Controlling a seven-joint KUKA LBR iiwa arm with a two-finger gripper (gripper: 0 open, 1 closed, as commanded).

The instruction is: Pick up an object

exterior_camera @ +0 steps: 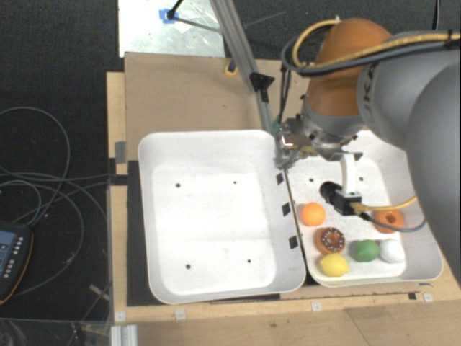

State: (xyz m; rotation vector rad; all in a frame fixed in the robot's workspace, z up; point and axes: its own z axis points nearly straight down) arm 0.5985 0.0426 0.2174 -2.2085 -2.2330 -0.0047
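- My claw [317, 144] hangs over the far end of the right bin [426, 271]. I cannot tell whether it is open or closed.
- The orange ball [312, 214] is the closest pick, camera-side of the claw and just clear of the brown disc [332, 240].
- I'd centre over the ball and descend straight, avoiding the bin wall beside it.

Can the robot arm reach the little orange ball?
Probably yes. The orange ball lies uncovered in the right bin, and the gripper hovers over that bin's far left corner. Nothing sits on the ball, though a brown donut lies close beside it.
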